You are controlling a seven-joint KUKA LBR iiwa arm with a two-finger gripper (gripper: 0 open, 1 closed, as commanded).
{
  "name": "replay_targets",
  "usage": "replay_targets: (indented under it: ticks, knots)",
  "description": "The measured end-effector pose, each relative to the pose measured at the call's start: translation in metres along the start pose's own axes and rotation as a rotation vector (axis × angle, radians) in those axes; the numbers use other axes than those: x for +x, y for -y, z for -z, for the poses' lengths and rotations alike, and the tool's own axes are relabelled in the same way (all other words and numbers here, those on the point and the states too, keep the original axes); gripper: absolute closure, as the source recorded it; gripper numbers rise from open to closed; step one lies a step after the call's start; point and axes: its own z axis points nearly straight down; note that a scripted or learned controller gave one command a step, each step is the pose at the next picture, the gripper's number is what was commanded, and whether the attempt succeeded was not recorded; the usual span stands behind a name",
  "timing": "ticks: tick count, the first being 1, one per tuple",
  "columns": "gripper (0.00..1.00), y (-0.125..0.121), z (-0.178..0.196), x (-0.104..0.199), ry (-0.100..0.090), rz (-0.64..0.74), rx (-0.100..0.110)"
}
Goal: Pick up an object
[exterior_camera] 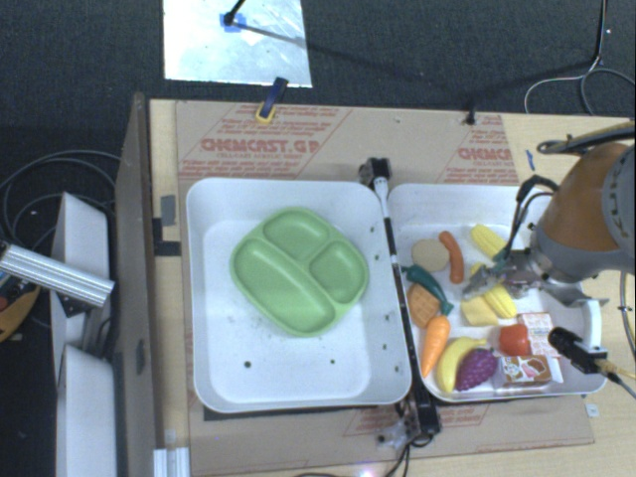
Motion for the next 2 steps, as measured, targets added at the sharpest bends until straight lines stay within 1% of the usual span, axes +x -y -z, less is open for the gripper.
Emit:
replay_targets:
  ticks: [1, 2]
  knots:
    - [0.00, -0.077, 0.020, 0.024, 0.000, 0.005, -0.005]
    - [0.00, -0.041, -0.001, 0.013, -0.001, -0.005, 0.007]
